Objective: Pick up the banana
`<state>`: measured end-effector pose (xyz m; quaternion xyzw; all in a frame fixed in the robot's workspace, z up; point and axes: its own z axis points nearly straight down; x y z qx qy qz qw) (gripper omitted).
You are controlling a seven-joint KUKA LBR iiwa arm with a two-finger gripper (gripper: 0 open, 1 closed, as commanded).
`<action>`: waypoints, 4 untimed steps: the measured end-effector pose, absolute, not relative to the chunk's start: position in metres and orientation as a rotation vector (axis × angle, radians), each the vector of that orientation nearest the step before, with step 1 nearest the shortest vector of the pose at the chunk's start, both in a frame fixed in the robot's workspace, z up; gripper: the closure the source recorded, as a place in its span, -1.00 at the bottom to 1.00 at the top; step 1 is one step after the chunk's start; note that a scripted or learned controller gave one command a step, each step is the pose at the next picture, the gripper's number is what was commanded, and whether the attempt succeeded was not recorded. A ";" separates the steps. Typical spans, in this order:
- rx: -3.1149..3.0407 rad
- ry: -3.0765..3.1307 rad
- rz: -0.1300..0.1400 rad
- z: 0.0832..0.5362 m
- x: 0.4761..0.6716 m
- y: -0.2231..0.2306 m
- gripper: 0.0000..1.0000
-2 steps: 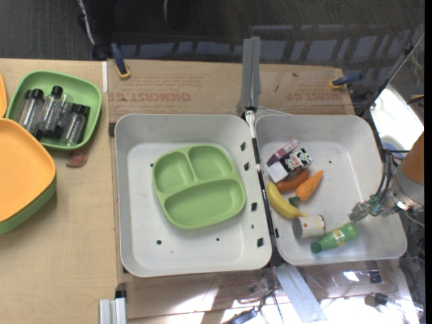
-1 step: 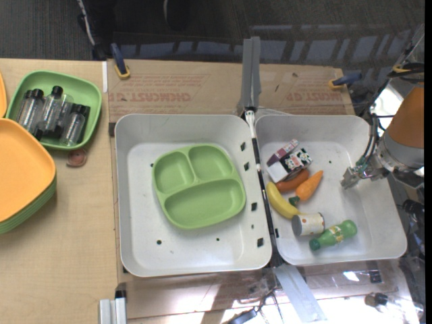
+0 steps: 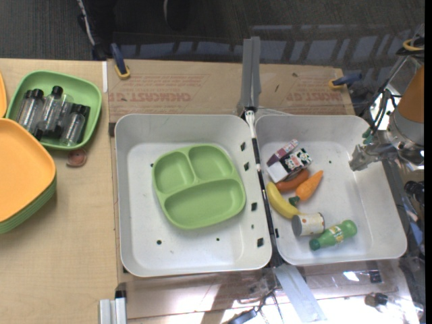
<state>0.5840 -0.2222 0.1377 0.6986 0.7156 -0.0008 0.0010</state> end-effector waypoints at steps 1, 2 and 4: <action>2.541 1.847 -0.004 0.184 0.583 -0.222 1.00; 2.290 2.153 -0.004 0.191 0.585 -0.178 1.00; 2.392 2.041 -0.006 0.200 0.581 -0.144 1.00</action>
